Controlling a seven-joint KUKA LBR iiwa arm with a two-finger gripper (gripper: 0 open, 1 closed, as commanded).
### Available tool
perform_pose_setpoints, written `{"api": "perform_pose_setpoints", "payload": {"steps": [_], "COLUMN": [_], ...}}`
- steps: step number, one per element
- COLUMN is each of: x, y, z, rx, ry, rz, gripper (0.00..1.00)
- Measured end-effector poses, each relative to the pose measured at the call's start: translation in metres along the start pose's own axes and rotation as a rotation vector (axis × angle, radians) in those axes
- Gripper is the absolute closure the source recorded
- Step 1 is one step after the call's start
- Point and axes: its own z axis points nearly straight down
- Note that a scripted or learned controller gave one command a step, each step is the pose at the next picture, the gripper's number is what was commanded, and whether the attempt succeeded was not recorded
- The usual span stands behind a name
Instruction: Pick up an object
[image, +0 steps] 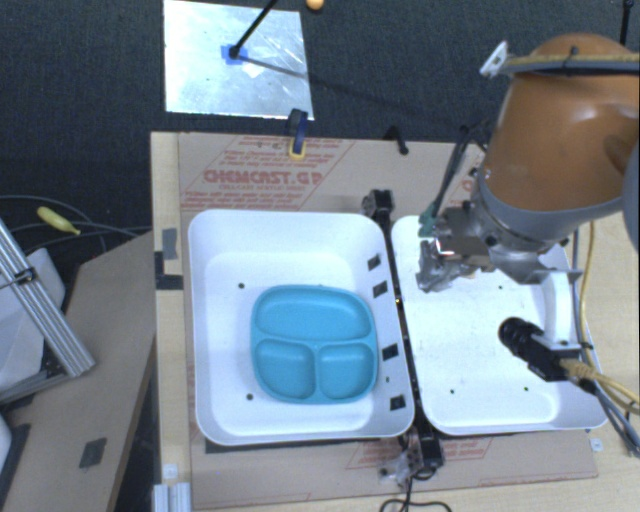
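Status: my gripper (436, 268) hangs over far-left corner of right bin (490, 400), can't tell if open or closed. Blue tray (313, 343) lies in left bin (225, 260).

From here the arm (565, 120) runs off the top and right edges and hides the far corner of the right bin (480, 385), the gripper (437, 272) beneath it is a blur, and the metal frame (45, 310) is cut by the left edge.

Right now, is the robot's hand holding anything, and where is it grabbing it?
Nothing shows in the gripper, which hangs over the right bin. The blue tray lies in the left bin, apart from it.
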Motion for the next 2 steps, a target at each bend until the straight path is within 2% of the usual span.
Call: {"api": "perform_pose_setpoints", "payload": {"steps": [1,2], "x": [0.039,0.031], "y": [0.000,0.000], "z": [-0.064,-0.028], "rx": [-0.014,-0.005], "ry": [0.006,0.002], "rz": [-0.012,-0.004], "gripper": [1.00,1.00]}}
